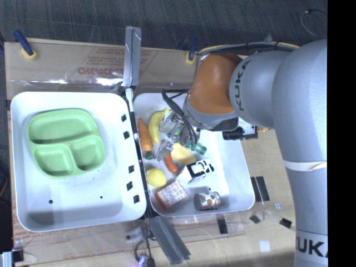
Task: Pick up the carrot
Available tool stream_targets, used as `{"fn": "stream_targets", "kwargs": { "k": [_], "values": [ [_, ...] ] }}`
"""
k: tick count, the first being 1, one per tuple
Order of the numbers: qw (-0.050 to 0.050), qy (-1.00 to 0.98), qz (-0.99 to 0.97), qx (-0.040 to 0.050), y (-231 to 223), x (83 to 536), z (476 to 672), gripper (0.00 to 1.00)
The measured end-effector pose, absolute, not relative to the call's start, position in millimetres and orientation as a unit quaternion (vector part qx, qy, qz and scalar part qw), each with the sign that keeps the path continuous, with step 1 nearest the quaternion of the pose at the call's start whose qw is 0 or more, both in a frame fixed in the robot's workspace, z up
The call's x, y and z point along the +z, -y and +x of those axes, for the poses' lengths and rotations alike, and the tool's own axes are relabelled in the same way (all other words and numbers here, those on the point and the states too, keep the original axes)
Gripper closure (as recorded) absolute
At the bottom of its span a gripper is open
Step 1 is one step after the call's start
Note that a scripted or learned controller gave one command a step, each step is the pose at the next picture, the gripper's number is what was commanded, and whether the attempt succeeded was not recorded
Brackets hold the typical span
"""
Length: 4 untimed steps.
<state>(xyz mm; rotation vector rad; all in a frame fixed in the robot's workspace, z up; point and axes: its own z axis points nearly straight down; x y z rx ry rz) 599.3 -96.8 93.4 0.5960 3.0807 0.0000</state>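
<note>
The carrot (144,136) lies along the right bin's (236,149) left wall. The end effector (167,143) hangs just beside it over a banana (158,119); I cannot tell its grip.

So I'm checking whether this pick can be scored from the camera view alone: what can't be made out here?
- Hand: its fingertips blur into the clutter, so open or shut is unclear.
- Carrot: lies by the right bin's left wall; contact with the hand can't be judged.
- Items under the wrist: the banana and a green thing are partly covered by the arm.
- Can and small box: labels too small to read.
</note>
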Motion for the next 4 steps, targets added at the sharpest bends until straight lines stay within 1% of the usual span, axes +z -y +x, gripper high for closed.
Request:
{"fn": "stream_targets", "kwargs": {
  "k": [1,2,3,4],
  "values": [
    [0.003,-0.982,0.189,-0.0007,97.6,104.4,600.3,1.00],
    [0.003,-0.982,0.189,-0.0004,96.9,104.4,600.4,0.00],
    [0.005,-0.982,0.187,-0.0005,96.2,115.2,601.5,1.00],
    [0.001,-1.000,0.014,-0.0001,44.4,192.8,550.5,1.00]
  ]
}}
